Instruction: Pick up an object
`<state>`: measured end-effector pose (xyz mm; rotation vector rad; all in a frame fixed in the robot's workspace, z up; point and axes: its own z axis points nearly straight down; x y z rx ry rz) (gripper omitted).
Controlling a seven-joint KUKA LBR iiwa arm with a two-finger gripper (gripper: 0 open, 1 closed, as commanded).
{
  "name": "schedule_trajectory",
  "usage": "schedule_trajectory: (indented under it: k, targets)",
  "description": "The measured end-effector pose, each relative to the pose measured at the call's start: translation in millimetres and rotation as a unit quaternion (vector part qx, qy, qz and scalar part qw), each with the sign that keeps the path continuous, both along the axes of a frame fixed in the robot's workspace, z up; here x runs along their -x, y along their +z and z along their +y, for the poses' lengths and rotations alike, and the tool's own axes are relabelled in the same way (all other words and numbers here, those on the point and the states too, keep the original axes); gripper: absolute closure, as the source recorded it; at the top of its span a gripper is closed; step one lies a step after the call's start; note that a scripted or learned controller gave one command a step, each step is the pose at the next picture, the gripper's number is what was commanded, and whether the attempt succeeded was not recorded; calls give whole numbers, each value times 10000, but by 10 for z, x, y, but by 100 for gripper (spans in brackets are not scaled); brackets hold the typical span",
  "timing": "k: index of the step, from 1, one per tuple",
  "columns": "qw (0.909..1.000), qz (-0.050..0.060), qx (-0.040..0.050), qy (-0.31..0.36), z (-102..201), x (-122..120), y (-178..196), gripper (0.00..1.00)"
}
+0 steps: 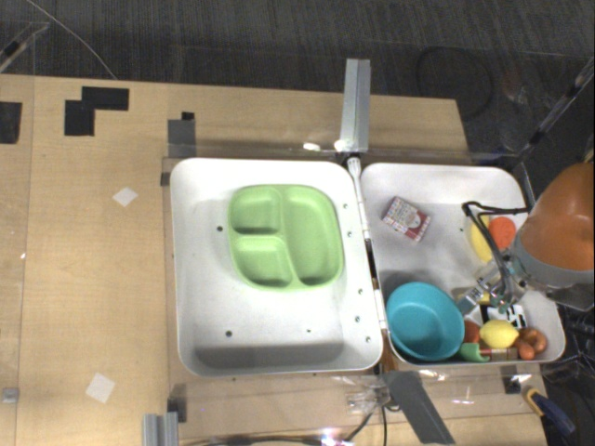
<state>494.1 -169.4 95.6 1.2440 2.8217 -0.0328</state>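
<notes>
A smooth green three-compartment tray (283, 235) sits alone in the left bin (200, 277), with bare white floor all around it. The right bin (437, 179) holds a round blue bowl (424, 320), a small printed box (405, 218) at 12 o'clock, and glossy toy fruit (500, 335) crowded at 4 o'clock, where the gripper (491, 291) hangs; whether its jaws are apart, I cannot tell.

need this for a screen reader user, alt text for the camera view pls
A robot gripper reaches from the right into the right white bin, above small toy foods beside a blue bowl and a small carton. The left white bin holds a green divided plate.
</notes>
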Motion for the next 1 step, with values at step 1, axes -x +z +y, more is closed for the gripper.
schedule_trajectory:
  k: [1]
  targets:
    - [9997,32,-67,-230,-40,7,-18,0]
